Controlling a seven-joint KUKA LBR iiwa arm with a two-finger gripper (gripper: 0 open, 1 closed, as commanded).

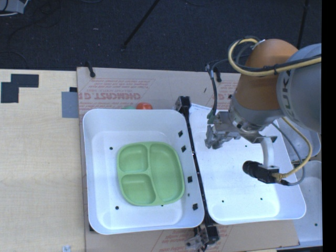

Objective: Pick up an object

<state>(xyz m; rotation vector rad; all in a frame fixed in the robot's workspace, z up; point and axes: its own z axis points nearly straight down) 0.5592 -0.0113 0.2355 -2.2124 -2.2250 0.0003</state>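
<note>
A light green plate point(150, 173) with three compartments lies flat in the middle of the left bin point(100, 140). My gripper point(213, 140) hangs over the upper left part of the right bin point(247, 203), close to the divider between the bins. It is to the right of the plate and apart from it. Nothing shows in its grasp. The orange band of the arm point(265, 72) rises behind it.
A small red object point(144, 106) and a bit of green point(128, 107) peek over the left bin's far rim. A black cable fitting point(260, 171) hangs from the arm over the right bin. Black clips point(183, 105) join the bins along the middle.
</note>
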